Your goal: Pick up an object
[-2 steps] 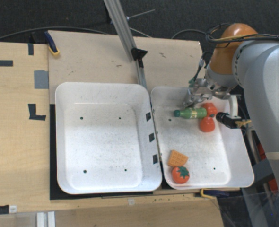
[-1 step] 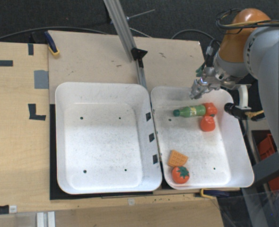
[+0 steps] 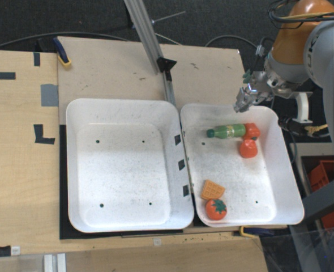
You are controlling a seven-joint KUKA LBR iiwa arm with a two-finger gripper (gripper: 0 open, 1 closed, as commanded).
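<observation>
Camera view: a tomato [image 3: 216,209] is sitting by the near edge of the right bin [image 3: 280,169], with a waffle cracker [image 3: 212,189] touching it just behind. Farther back, a red ball [image 3: 248,149] is lying beside the cap end of a green bottle [image 3: 228,131], which is resting on its side toward the bin's far edge. The left bin [image 3: 121,109] is lying alongside. The gripper [image 3: 244,102] is hovering over the right bin's far right corner, holding nothing; fingers — cannot tell whether spread or closed.
</observation>
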